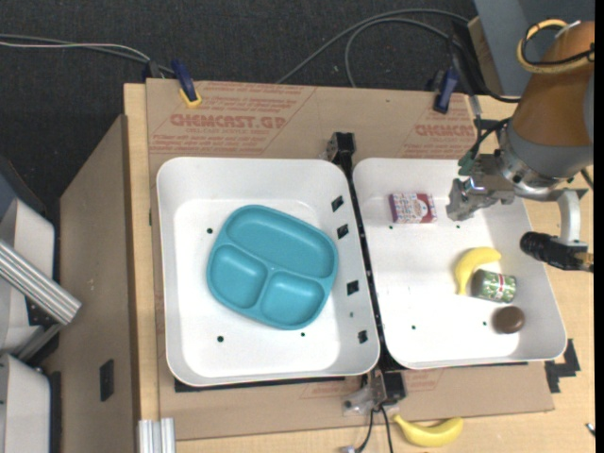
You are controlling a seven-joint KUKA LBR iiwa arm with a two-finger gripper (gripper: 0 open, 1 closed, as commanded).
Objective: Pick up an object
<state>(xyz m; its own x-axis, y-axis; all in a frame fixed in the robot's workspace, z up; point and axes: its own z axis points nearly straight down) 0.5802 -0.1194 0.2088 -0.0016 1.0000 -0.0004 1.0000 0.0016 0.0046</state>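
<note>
Over the right bin [538, 343] the gripper [467, 199] hung near the back wall, just right of the carton [411, 208]. A descent there would likely have clipped the carton's edge and pushed it aside instead of straddling it. The arm reached in from the right, wrist angled down. Whether its fingers stood apart or together I could not tell. Banana [472, 263], can [494, 285] and brown ball [508, 320] lay nearer the front.

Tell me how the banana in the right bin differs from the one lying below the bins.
The banana in the bin lies on the white bin floor, touching a small green can; the banana outside lies on the brown board at the bottom edge. The first arches upward, the second curves like a smile. Both are yellow.
</note>
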